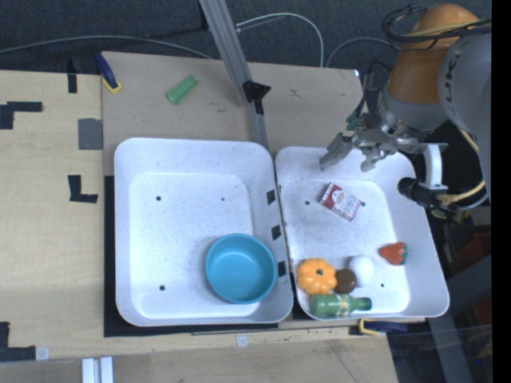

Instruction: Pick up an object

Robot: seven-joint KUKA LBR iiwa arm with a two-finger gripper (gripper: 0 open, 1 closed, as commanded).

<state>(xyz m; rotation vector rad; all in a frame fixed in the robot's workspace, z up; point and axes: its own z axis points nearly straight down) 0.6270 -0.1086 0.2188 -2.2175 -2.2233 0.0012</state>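
Two shallow white plastic bins are seen side by side, speckled, with rounded rims. The left bin (136, 214) holds a round blue bowl (240, 267) near its front right corner; the rest of its floor is open. Over the right bin (423, 274)'s back rim the gripper (355, 156) is seen, fingers spread apart, nothing between them. A flat red-and-white packet (342, 201) lies alone mid-bin, room all around. Clustered at the front wall: green bottle (340, 304), orange ribbed pumpkin (317, 276), white egg (362, 269), brown ball (346, 280). A red pepper-like toy (393, 252) sits apart.
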